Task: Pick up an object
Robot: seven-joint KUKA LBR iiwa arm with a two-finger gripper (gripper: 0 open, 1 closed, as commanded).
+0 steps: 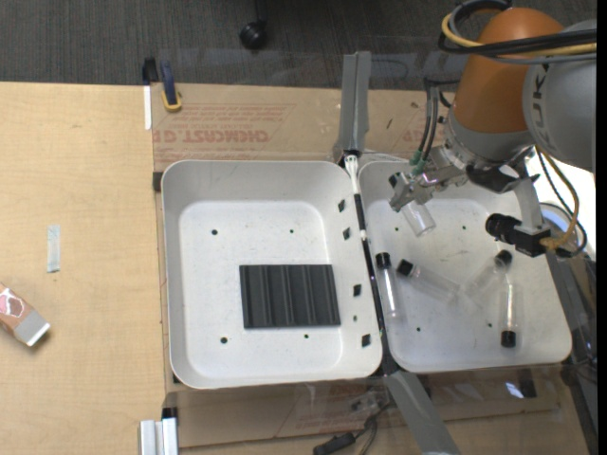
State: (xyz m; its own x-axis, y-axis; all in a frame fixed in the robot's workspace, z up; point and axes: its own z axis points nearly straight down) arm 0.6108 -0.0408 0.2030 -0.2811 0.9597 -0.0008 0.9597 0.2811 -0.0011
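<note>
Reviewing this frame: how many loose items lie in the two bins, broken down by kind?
Dark ribbed rectangular pad: 1, in the left bin, at.
Clear tubes with black caps: 3, in the right bin, at and.
Total: 4.
Other faint clear pieces in the right bin may escape the count.

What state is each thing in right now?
Gripper: low over the right bin's far-left corner.
Black ridged pad: flat in the left bin.
Clear tubes: lying flat in the right bin.
Clear cup: tilted, just under the gripper.
</note>
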